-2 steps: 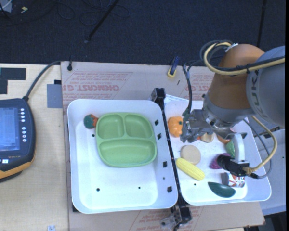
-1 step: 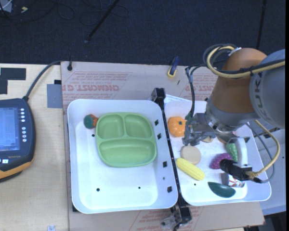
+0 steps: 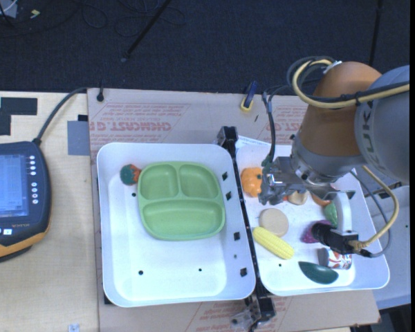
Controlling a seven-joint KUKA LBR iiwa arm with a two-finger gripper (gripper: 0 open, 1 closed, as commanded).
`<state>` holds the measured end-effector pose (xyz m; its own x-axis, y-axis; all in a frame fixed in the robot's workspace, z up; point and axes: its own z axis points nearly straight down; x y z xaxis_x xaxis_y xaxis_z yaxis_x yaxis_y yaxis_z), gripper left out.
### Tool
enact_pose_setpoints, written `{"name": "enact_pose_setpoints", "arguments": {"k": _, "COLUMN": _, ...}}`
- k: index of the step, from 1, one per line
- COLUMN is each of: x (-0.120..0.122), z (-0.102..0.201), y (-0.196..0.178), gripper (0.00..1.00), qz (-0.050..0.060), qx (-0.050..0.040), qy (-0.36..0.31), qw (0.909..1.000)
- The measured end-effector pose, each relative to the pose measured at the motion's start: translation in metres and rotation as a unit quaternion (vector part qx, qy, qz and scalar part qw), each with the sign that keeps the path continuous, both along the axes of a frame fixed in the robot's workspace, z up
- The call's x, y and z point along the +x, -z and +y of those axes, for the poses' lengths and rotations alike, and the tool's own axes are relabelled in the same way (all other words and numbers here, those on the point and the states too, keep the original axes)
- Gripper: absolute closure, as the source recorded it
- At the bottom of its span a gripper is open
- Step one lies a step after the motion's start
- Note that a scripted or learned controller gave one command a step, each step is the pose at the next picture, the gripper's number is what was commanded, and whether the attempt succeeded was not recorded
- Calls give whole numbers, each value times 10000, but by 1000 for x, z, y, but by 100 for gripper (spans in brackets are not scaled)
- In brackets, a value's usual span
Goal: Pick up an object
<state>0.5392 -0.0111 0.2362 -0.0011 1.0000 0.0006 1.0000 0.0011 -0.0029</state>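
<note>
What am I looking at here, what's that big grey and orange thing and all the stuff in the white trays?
This is one picture from a camera fixed above a workbench, looking down at a slant. The grey and orange thing is a robot arm reaching in from the right; its job is to pick up an object. Its tool hangs over the right bin, beside an orange toy fruit. I can't tell whether it holds anything. That bin also holds a yellow corn cob, a tan round piece and a dark green piece. The left bin holds a green divided plate and a small ball. At far left lies the control pad.
</note>
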Motion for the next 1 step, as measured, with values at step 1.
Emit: {"name": "enact_pose_setpoints", "arguments": {"k": 1, "x": -2, "z": 4, "y": 1, "gripper": 100, "qz": 11, "qx": -1, "qy": -3, "qw": 10000}}
